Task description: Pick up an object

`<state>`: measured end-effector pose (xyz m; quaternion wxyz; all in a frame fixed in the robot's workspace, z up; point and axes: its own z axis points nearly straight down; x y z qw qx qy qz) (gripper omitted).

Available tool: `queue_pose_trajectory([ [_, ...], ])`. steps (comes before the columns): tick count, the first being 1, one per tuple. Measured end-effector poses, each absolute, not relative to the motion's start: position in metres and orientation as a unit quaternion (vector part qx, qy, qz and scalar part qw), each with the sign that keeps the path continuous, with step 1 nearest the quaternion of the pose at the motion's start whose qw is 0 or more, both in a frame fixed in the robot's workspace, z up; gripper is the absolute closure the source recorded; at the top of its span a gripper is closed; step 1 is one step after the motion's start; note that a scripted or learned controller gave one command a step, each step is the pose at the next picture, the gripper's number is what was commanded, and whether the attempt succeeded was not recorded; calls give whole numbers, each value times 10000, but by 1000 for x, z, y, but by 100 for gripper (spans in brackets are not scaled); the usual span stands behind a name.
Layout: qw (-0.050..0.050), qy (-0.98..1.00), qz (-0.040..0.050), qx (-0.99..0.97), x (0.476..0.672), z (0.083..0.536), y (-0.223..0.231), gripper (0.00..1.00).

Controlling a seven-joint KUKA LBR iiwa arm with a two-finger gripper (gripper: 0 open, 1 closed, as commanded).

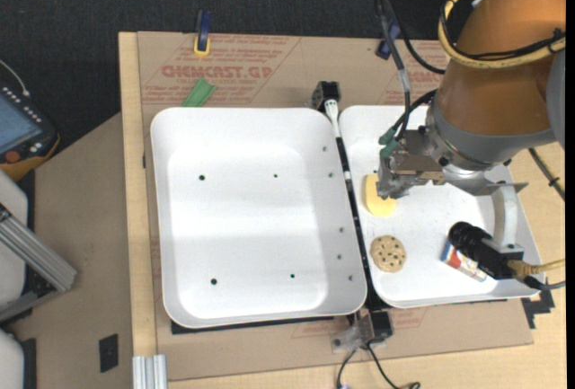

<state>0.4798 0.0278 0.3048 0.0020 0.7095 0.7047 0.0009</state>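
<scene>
A pale yellow, rounded object (381,201) lies in the right bin (422,284), close to its left wall. My gripper (388,190) hangs straight over the yellow object's right side, with its tip at or just above it, and hides part of it. A round brown cookie with dark specks (388,253) rests a little nearer the front of the same bin, apart from the gripper. The grey and orange arm covers the back right of this bin.
The left bin (180,198) sits beside the right one, and a dark divider rail (346,185) runs between them. A green scrap (198,92) and a blue clamp (203,32) lie on the cardboard behind the left bin.
</scene>
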Motion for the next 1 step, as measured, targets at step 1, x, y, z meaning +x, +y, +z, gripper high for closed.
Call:
queue_pose_trajectory([
  [1,-17,7047,-25,7095,478,258,-27,100],
])
